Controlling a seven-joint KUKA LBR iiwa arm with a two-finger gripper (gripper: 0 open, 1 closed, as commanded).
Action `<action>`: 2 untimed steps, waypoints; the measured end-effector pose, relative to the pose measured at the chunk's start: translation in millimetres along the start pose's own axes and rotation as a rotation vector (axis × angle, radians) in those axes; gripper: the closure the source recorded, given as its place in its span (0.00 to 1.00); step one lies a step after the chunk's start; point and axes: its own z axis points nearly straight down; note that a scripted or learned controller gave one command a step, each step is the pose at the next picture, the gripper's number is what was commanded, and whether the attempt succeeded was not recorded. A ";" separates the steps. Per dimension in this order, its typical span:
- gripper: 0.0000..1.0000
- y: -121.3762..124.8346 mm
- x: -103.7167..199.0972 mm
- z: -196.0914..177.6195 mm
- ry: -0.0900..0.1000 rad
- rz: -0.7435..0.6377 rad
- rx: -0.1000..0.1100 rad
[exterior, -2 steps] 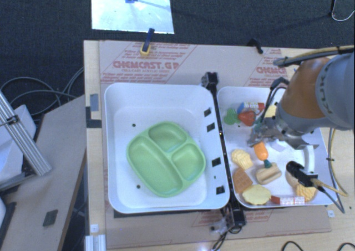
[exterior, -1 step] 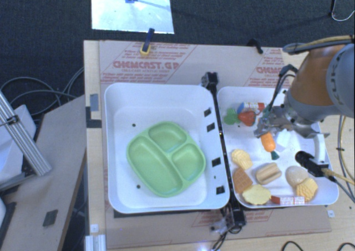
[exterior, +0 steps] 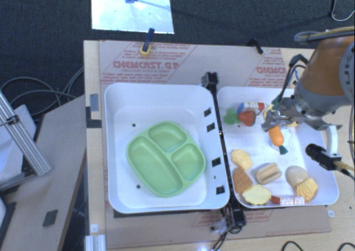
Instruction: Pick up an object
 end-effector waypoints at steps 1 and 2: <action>1.00 1.5 -0.1 -42.8 0.000 -0.001 -0.001; 1.00 11.6 48.9 -33.5 0.003 -0.006 0.002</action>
